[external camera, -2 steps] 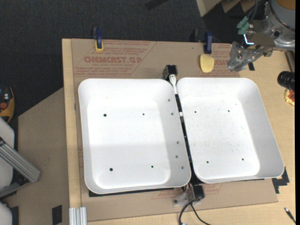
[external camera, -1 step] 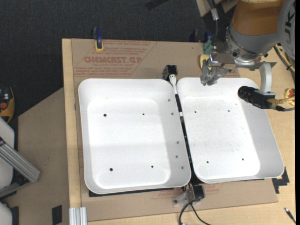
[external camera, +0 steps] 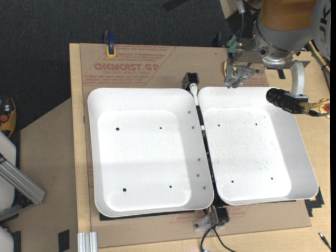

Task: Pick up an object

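My gripper (external camera: 232, 81) hangs above the far rim of the right bin (external camera: 252, 151), near that bin's far left corner, under the grey wrist with its orange band. I see nothing between it and the bin rim. The left bin (external camera: 142, 151) lies beside it, and its white floor shows a few small dark dots. The right bin's floor shows the same dots and fine dark specks.
Both bins rest on a brown board (external camera: 131, 64) with red print. A black clamp (external camera: 190, 81) sits at the far end of the seam between the bins, another (external camera: 217, 216) at the near end. A blue clamp (external camera: 109, 41) holds the board's far edge.
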